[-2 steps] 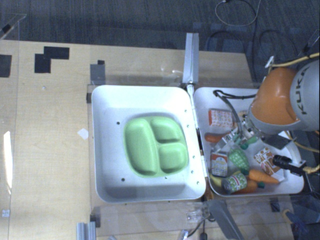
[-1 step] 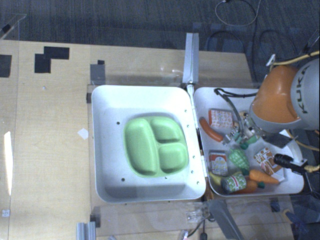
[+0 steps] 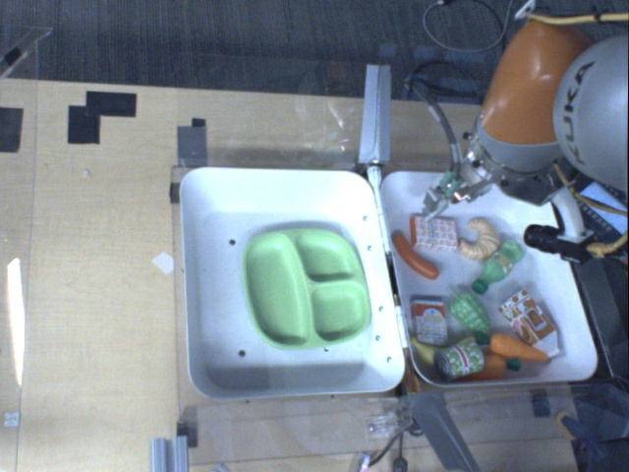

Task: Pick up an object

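Observation:
The right bin (image 3: 587, 358) holds several toy foods. A red sausage (image 3: 414, 254) lies by its left wall, with a red-and-white packet (image 3: 434, 232) and a croissant (image 3: 482, 239) beside it. Further forward are a green bottle (image 3: 496, 266), a green ridged piece (image 3: 469, 313), a small red box (image 3: 429, 320), a can (image 3: 460, 359), a carrot (image 3: 519, 347) and a patterned box (image 3: 528, 318). My gripper (image 3: 449, 191) hangs over the bin's back part, just above and behind the packet, with nothing visibly held.
The left bin (image 3: 211, 362) carries a green divided plate (image 3: 307, 285) at its middle. A metal rail (image 3: 373, 116) runs between the bins at the back. The arm's orange band (image 3: 526, 67) and grey body rise over the right bin's back right corner.

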You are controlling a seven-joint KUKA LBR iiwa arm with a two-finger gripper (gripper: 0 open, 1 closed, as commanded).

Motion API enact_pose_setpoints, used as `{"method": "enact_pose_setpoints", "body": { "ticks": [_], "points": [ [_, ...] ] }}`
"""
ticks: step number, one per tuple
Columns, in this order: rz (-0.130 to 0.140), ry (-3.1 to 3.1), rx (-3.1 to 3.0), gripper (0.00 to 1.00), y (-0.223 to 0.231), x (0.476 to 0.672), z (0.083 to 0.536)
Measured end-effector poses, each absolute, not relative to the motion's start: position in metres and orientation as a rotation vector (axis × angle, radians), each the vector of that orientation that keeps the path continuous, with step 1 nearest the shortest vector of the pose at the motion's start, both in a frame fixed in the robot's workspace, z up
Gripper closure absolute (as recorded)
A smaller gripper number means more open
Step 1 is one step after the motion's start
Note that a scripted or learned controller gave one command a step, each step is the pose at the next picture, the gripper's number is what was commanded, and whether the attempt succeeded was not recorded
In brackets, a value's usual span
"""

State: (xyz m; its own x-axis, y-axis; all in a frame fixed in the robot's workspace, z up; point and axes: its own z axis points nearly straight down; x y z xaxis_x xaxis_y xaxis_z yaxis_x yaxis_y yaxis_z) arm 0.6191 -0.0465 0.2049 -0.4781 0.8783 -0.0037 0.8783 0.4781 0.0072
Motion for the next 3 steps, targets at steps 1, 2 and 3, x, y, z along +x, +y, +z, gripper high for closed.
{"method": "enact_pose_setpoints", "body": {
  "ticks": [1, 2, 3],
  "points": [
    [0.007, 2.545, 1.833, 1.0, 0.025, 0.607, 0.345],
    [0.005, 2.431, 1.985, 1.0, -0.027, 0.6, 0.311],
    [0.004, 2.361, 2.069, 1.0, -0.021, 0.571, 0.291]
  ]
}}
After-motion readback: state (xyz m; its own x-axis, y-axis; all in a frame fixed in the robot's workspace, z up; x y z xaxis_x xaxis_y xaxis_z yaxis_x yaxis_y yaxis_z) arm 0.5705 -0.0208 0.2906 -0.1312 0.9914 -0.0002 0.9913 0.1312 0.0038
